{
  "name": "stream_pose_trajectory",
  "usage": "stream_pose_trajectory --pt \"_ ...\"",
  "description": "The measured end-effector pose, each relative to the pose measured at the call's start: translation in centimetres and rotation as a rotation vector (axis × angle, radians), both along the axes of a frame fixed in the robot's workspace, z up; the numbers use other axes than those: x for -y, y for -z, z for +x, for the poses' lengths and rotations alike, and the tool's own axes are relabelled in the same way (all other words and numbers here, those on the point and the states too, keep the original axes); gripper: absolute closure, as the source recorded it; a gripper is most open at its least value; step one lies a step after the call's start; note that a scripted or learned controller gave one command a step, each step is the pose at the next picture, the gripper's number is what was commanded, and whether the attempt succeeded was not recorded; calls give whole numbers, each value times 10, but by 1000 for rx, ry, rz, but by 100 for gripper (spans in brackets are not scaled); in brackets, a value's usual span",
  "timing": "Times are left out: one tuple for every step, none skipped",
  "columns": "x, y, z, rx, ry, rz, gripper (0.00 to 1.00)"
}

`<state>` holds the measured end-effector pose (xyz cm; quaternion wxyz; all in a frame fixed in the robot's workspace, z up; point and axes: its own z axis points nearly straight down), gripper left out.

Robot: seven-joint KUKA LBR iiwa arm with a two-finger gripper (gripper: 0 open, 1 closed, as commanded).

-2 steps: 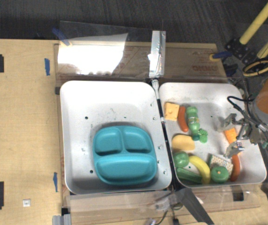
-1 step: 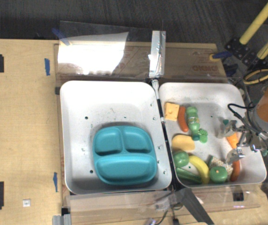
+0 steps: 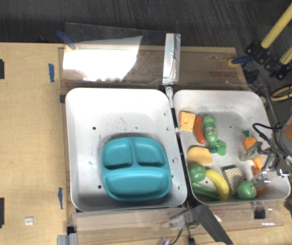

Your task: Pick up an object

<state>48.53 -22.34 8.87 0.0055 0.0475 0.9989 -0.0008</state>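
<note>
Bench top is tan board [image 3: 18,152], with black tape corner marks at its 9 o'clock edge and short blue tape strips beside the bins. Beyond it, at 12 o'clock, dark grey floor [image 3: 136,4]. A clear plastic sheet [image 3: 102,55] lies behind the left bin, catching a bright glare; a silver strip [image 3: 171,59] stands next to it on the divide between the bins. Yellow bars with black clamps [image 3: 281,27] sit at 1 o'clock.

Left bin [image 3: 84,111] is white, shallow, and bears a teal divided tray [image 3: 135,167] toward its 6 o'clock side, three compartments, upside unclear.

Right bin [image 3: 227,103] holds the toy food, crowded in its near half: an orange cheese wedge [image 3: 187,121] at its 10 o'clock, a red-orange sausage shape [image 3: 199,129] just beside it, a green bumpy piece [image 3: 211,131] touching that. Below, a yellow mango-like piece [image 3: 199,154], a green round item [image 3: 197,173], a banana [image 3: 218,182] and a dark green cucumber [image 3: 204,190] packed together at 7 o'clock. A green apple [image 3: 246,189] sits at 5 o'clock, a small carrot [image 3: 249,142] at 3 o'clock.

The gripper [image 3: 262,162] reaches in from 3 o'clock, low over the bin's right side, close to the carrot and apple. Metal parts and black cable tangle there; cannot tell whether the fingers are apart or together, nor whether anything sits between them.
</note>
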Motion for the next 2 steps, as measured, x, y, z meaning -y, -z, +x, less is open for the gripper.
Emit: stream_pose_trajectory --pt "0 -13 4 13 -1 -5 100" --pt "-1 0 89 1 34 0 100"
